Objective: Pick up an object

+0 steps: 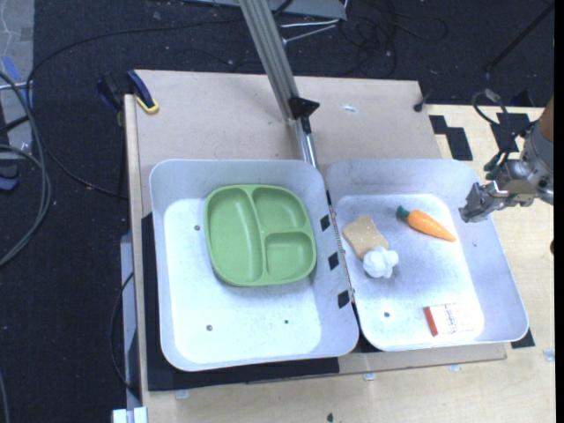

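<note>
The bench [370, 113] carries two shallow white bins side by side. The left bin [176, 324] holds a green divided plate [261, 234] with three compartments, lying flat in the upper middle of the bin.

The right bin [493, 271] holds four items. A toy carrot [428, 224], orange with a green top, lies in the upper part of the bin, its green end pointing left. A tan sponge-like block [364, 235] lies near the left wall. A small white object [380, 262] touches the lower right corner of that block; its exact form cannot be determined. A small red and white box [446, 319] lies near the lower right corner, well apart from the others.

The gripper [476, 204] is positioned over the right rim of the right bin, to the right of the carrot and apart from it. Nothing is visible between its fingers. Whether the fingers are spread or closed cannot be determined at this resolution.
</note>
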You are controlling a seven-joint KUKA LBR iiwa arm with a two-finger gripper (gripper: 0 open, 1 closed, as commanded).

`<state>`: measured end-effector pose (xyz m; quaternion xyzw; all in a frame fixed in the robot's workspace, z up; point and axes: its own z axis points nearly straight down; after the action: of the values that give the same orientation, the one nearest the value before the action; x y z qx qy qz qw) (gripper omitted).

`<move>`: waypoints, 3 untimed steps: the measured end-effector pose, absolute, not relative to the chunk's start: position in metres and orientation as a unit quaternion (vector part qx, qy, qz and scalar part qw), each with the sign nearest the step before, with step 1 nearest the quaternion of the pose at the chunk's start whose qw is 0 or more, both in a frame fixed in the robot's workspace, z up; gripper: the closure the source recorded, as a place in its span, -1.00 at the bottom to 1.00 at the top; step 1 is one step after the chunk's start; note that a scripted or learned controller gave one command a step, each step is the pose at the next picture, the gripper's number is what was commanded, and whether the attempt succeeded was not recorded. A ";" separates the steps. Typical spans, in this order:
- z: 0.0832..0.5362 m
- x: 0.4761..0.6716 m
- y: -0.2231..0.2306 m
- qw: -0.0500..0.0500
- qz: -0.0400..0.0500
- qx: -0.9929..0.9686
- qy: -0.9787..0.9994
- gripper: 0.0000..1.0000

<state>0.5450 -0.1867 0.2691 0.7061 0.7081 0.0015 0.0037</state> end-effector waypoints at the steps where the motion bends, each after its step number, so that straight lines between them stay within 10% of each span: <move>1: 0.273 0.555 -0.136 0.001 0.000 0.706 0.708 1.00; 3: 0.253 0.556 -0.018 -0.001 0.000 0.704 0.710 1.00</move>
<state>0.5563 -0.0179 0.2534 0.7043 0.7099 0.0003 -0.0012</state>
